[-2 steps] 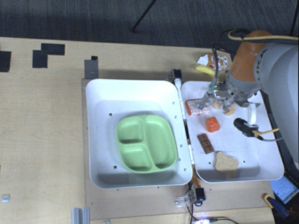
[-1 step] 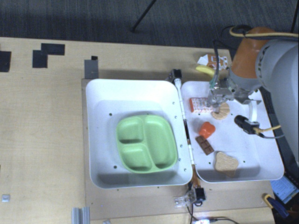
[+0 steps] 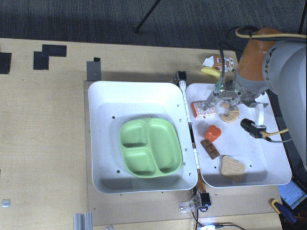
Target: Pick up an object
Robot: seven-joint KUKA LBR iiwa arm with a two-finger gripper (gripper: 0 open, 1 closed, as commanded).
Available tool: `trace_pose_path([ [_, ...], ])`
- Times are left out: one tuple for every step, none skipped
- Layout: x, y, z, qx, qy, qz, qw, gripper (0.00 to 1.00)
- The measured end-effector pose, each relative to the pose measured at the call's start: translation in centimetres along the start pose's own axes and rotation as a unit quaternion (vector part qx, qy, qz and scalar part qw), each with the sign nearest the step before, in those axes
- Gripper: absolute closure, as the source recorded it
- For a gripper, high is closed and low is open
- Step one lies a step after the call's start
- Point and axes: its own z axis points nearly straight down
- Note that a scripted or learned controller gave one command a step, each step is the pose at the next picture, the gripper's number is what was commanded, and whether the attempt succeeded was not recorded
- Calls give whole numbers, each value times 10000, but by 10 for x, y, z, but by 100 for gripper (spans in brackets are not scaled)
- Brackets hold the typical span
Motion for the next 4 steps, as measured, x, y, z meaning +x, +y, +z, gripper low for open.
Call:
trace_pose_path([
  [1,2,-12,-24,2,-16,10000,100],
  [1,2,-12,-22,1,-17,10000,0],
  [1,3,-23,-42,0,-34,10000,100],
  [1,3,-23,-39,-1,-36,10000,0],
])
